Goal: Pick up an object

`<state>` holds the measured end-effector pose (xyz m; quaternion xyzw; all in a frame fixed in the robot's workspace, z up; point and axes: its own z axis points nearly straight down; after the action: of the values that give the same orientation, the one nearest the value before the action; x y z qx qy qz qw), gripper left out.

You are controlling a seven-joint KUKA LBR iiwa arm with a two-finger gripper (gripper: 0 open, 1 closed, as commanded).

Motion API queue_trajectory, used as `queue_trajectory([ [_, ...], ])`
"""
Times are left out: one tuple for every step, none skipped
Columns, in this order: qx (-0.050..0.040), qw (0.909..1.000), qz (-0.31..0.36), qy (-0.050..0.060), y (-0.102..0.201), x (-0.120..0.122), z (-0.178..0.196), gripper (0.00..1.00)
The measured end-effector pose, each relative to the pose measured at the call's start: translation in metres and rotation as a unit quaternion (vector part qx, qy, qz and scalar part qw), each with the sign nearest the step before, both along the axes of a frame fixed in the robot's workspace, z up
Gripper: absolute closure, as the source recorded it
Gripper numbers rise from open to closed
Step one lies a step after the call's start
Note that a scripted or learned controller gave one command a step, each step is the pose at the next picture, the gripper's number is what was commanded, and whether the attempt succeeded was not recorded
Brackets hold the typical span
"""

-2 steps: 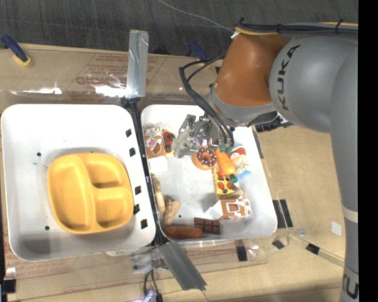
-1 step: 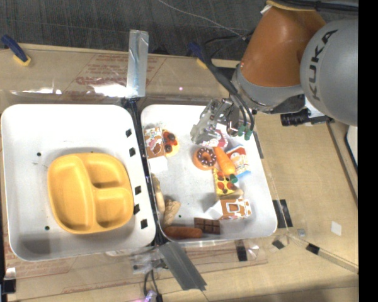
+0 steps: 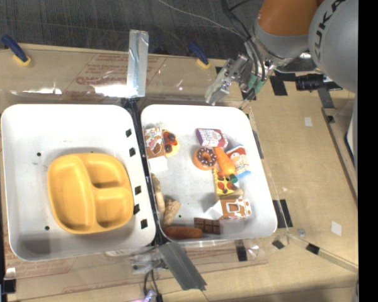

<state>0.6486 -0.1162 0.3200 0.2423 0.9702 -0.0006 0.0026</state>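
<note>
The right bin [image 3: 183, 197] holds several toy foods: a doughnut [image 3: 206, 158], an orange carrot [image 3: 224, 161], a purple packet [image 3: 210, 136], a printed card [image 3: 154, 141], a small carton [image 3: 234, 208], a chocolate bar [image 3: 207, 225] and a sausage [image 3: 183, 232]. My gripper [image 3: 230, 83] hangs above the far rim of that bin, near its back right corner, clear of all the items. Its fingers [image 3: 217, 90] point down to the left, stand apart and hold nothing.
The left bin [image 3: 25, 124] carries a yellow divided plate [image 3: 89, 192]. A strip of silver tape [image 3: 137, 61] stands at the back where the two bins meet. Blue clips [image 3: 17, 49] pin the plastic sheet at the back edge. Bare bench lies to the right.
</note>
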Motion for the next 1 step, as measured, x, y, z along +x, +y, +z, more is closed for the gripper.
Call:
queue_trajectory([
  [0.0012, 0.9986, 0.052, 0.003, 0.0365, -0.0404, -0.0513, 1.00],
])
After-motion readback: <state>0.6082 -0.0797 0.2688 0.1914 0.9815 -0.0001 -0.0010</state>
